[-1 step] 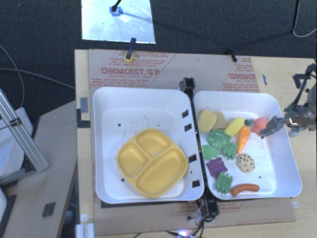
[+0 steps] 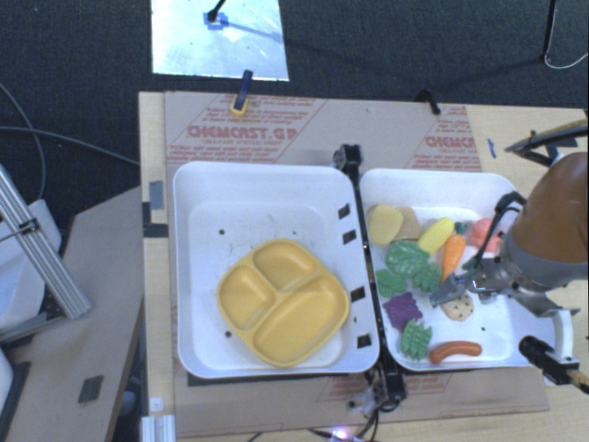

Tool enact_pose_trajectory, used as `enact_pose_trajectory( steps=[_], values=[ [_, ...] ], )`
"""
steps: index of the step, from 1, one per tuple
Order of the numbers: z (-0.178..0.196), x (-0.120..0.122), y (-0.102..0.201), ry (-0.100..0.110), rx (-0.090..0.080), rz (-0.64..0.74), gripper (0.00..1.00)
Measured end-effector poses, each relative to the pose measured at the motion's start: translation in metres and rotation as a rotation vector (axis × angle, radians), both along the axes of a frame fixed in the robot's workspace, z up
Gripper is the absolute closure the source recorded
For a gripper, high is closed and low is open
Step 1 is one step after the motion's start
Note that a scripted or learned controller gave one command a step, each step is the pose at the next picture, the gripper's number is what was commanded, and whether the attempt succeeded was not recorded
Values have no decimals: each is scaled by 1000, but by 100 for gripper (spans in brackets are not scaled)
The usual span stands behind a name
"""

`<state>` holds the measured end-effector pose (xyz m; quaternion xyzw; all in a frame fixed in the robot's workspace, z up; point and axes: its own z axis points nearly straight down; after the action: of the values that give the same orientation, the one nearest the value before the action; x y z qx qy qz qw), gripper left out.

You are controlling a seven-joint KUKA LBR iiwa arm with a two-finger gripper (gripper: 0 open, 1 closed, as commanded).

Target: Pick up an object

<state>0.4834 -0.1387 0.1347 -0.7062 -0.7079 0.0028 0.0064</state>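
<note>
The right bin (image 2: pixel 479 187) holds several toy foods: a tan potato-like piece (image 2: pixel 386 222), a yellow piece (image 2: pixel 436 235), an orange carrot (image 2: pixel 452 254), green leafy pieces (image 2: pixel 406 259), a purple piece (image 2: pixel 402 309), a green piece (image 2: pixel 416 340), a red sausage (image 2: pixel 455 349), a pink piece (image 2: pixel 485 232) and a cookie (image 2: pixel 457 308). My gripper (image 2: pixel 453 292) is low in this bin, its fingertips just above the cookie and beside the carrot. Nothing is visibly lifted.
The left bin (image 2: pixel 267 187) holds a yellow divided plate (image 2: pixel 282 301). A black divider bar (image 2: pixel 362 247) runs between the bins. The arm's orange band (image 2: pixel 557 219) hangs over the right bin's right edge. Cardboard (image 2: pixel 304 127) lies under the bins.
</note>
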Motion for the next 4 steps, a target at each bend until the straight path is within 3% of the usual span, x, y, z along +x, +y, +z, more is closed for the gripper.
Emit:
enact_pose_trajectory(
  steps=[1,2,3,4],
  values=[
    [-52,29,50,-16,-4,5,0],
    [-50,25,5,-15,-7,-4,0],
    [-50,21,-73,-16,-10,-7,0],
    [-39,23,-68,-18,-6,-1,100]
  ],
)
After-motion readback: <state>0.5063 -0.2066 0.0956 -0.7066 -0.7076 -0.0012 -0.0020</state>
